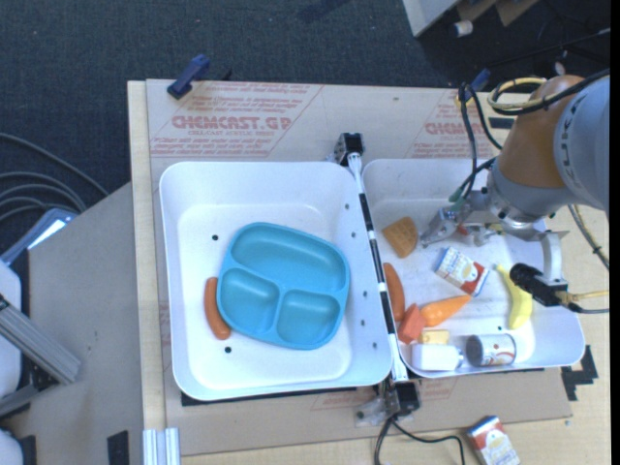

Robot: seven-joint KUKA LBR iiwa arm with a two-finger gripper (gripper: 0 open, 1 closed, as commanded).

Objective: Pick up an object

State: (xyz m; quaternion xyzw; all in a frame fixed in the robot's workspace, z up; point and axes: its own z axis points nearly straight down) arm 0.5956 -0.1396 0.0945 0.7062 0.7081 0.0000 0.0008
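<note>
Grey arm (587,153) — orange band, black cables trailing.

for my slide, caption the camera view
KUKA arm's claw hovers over the toy-food bin; blue tray in the left bin.

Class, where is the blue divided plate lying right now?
The blue divided plate lies in the left bin, with an orange sausage against its left edge.
</note>
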